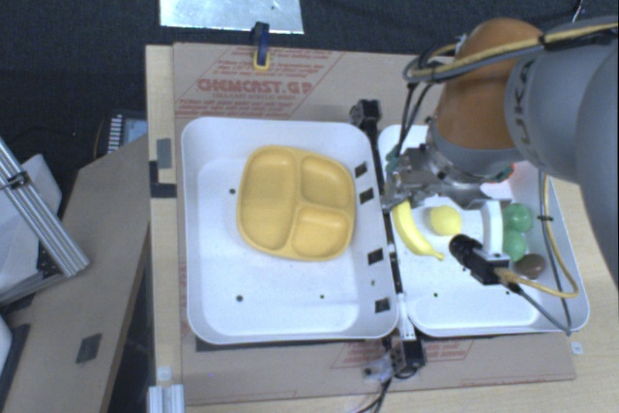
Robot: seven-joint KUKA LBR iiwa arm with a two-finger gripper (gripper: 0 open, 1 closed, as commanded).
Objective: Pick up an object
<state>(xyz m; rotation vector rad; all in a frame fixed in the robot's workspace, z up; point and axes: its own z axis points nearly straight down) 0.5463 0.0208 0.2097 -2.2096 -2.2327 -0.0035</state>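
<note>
Overhead, two shallow white bins sit side by side on a brown cardboard sheet (261,82).

Left bin (213,285): holds one item, a yellow divided plate (295,203) with three compartments. It lies flat near the bin's middle, turned a little askew, with bare white floor all round it.

Right bin (455,309): holds the small pickable items, all grouped in its middle and right part.
- Banana (411,232): lies on the floor close to the wall shared with the left bin, curving down and to the right.
- Yellow round fruit (445,221): just beside the banana, on its right.
- Green item (517,218): toward the bin's right side; its shape is unclear.
- Small brown item (530,263): just below the green one.

Arm (571,111): grey, reaches in from the right, with the orange band (479,92) over the upper part of the right bin and the wrist pointing down and left.

Gripper (404,184): sits low over the right bin's left edge, just above the banana's upper end. The wrist hides it, so whether it is open or closed cannot be told, and nothing is seen held in it.
</note>
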